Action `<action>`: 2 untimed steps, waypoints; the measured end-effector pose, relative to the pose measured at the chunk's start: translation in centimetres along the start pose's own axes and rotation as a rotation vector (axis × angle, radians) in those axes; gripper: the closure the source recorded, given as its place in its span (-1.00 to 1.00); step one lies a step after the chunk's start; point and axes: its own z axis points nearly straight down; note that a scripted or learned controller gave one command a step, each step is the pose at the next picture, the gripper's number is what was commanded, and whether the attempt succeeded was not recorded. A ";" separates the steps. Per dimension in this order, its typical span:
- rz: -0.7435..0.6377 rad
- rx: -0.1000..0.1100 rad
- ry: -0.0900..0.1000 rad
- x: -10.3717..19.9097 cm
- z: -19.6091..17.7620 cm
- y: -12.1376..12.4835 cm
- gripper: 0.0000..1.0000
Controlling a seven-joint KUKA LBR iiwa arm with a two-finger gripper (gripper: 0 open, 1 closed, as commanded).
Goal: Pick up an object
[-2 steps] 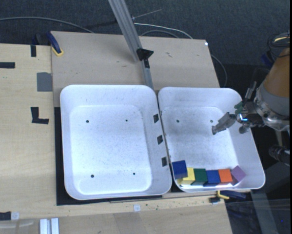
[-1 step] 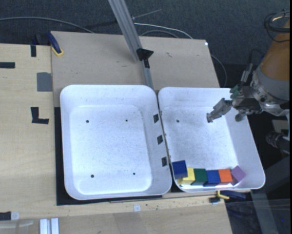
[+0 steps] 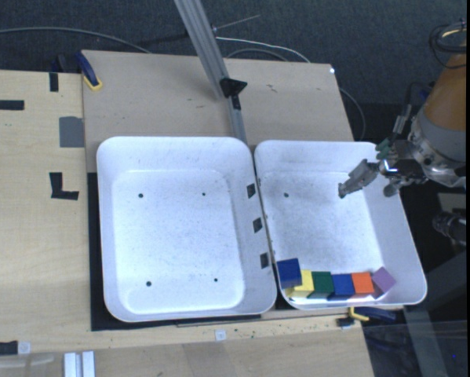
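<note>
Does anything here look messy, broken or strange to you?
Nothing looks broken or spilled. The coloured blocks are all crowded in a row against the near wall of the right bin, one blue block perched on top, well away from the gripper.

No text, label, brand, number or sign can be read anywhere in the camera view.
</note>
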 end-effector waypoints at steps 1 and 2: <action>-0.003 0.000 0.000 0.1 -1.1 0.0 1.00; -0.004 0.001 -0.001 0.2 -2.0 0.0 1.00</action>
